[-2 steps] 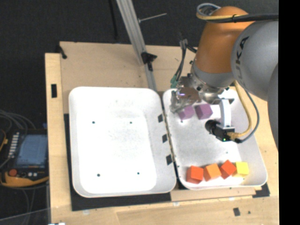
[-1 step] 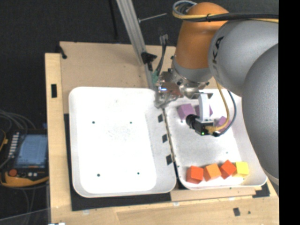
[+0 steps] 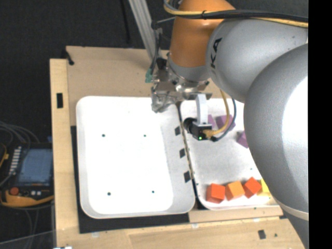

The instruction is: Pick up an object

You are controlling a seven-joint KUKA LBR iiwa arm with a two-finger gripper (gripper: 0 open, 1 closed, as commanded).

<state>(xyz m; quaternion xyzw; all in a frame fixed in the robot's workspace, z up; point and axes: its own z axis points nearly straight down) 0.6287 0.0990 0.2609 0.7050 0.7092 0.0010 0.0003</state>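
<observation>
My gripper (image 3: 160, 104) hangs over the far right corner of the left bin (image 3: 88, 113), close to the divide between the two bins. Nothing shows beneath it apart from the white bin floor. The grey arm with its orange band (image 3: 199, 30) covers much of the right bin (image 3: 218, 160). In that bin three orange blocks (image 3: 234, 190) lie in a row along the near wall, with a yellow piece (image 3: 265, 186) beside them. Two purple pieces (image 3: 224, 121) (image 3: 242, 138) sit further back, partly hidden by the arm and its cable.
A slanted metal pole (image 3: 141, 15) rises behind the bins, just left of the wrist. A handheld control unit (image 3: 28, 171) lies off the bench at the left. The tan bench (image 3: 104, 71) borders both bins.
</observation>
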